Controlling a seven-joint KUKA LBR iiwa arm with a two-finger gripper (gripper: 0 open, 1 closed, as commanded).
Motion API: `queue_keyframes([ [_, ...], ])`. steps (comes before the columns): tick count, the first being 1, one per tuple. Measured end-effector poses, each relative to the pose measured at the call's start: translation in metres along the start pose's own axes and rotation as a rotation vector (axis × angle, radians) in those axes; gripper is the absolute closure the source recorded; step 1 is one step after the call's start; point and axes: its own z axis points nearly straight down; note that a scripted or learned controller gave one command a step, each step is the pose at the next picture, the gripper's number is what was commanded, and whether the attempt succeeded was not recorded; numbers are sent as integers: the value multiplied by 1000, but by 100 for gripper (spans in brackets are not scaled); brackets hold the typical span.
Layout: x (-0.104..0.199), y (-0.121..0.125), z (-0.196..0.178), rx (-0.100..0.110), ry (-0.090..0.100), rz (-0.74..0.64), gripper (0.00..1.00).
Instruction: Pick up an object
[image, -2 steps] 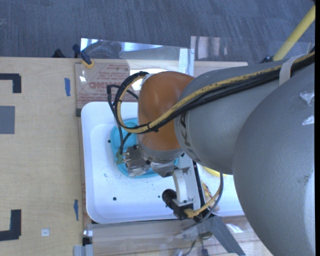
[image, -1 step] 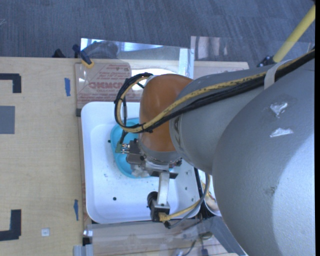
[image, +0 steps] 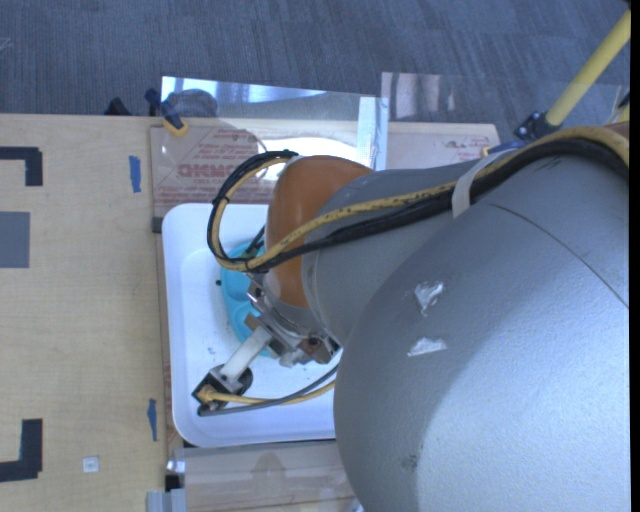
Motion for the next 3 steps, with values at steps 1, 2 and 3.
queue_keyframes([
  [1,0,1,0,1,3,509,100],
  [2,1,1,-10,0,6,509,100],
  [3,2,2,-20,-1,9,510,100],
])
